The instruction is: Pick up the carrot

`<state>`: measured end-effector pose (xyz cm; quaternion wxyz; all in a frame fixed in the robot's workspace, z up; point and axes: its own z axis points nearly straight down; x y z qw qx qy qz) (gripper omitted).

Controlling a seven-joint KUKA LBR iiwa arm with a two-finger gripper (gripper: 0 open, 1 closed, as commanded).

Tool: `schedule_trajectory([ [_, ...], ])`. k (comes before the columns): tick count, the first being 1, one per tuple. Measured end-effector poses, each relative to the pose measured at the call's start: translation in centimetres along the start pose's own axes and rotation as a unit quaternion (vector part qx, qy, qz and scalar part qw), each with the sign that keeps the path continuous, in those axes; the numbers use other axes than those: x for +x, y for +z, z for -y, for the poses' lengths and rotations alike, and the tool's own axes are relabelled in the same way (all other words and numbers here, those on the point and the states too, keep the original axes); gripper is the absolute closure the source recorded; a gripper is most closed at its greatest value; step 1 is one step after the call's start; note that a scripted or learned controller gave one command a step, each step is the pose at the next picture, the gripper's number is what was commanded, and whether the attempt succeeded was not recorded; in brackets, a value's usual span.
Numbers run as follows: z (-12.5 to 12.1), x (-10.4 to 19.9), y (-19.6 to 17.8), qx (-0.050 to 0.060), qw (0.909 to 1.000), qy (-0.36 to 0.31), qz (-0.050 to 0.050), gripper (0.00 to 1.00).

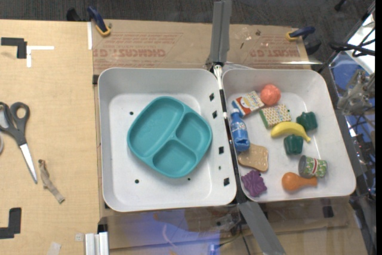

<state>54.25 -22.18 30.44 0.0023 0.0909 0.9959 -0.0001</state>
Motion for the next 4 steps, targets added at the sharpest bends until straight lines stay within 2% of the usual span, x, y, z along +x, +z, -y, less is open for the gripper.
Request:
schedule_trajectory([
  [1, -1.0, -5.3, -6.0, 0.000, 0.9847, -0.175, 0.001, 1.00],
  [2, 0.6, 3.5, 5.2, -0.001, 0.9818, -0.190, -0.001, 1.00],
  [3, 0.9, 5.0, -9.3, 0.000, 0.9372, -0.349, 0.000, 1.00],
  [4, 0.5, 3.2, -5.7, -0.002, 0.8732, -0.487, -0.001, 1.00],
])
